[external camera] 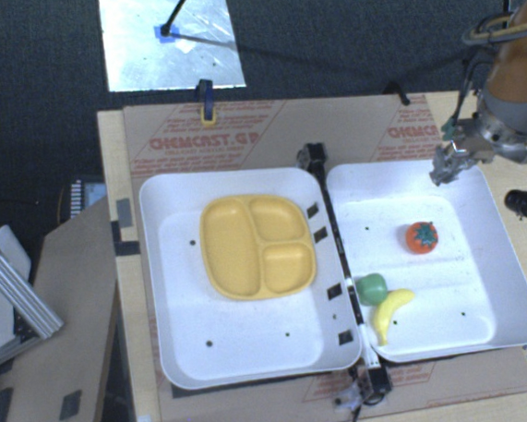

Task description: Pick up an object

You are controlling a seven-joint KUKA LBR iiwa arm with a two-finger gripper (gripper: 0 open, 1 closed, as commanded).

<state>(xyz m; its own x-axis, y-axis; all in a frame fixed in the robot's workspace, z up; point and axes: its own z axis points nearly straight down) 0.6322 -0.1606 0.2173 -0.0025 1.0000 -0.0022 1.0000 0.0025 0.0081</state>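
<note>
Tomato (422,237) lies in the right bin (491,258), nearer its far edge and right of centre, well apart from my claw (445,171), which hangs at the bin's far right corner; I cannot tell its opening. Tomato: red, round, green stalk on top, standing alone. Green fruit (372,288) and banana (390,313) touch at the near left edge. Bare floor surrounds the tomato. Yellow divided plate (257,246) occupies the left bin (178,334).
</note>
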